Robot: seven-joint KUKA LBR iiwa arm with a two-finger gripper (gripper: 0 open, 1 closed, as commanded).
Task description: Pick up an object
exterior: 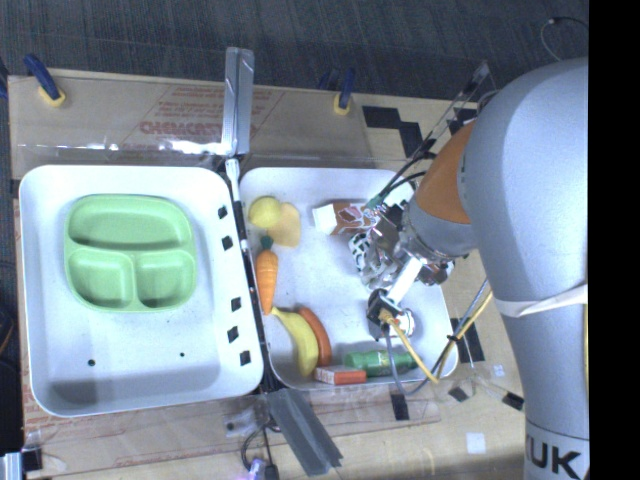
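My gripper [374, 255] hangs over the middle right of the right bin [330, 183], low among the objects. A small black-and-white patterned thing [360, 249] sits right at the gripper's tip, partly hidden by it; whether it is held is unclear. Just behind it lies a brown and white packet [340, 216]. Along the bin's left side are a yellow fruit [272, 218], an orange carrot [267, 278], a banana [298, 336] and an orange-red piece [315, 334] against it. A green tube [378, 361] and a red box [340, 375] lie at the front wall.
The left bin [40, 358] holds a green divided tray [130, 251]. A grey divider bar [238, 98] runs between the bins. The arm's big grey body [530, 218] covers the right bin's right edge. Blue clamps [45, 80] sit on the bench's back edge.
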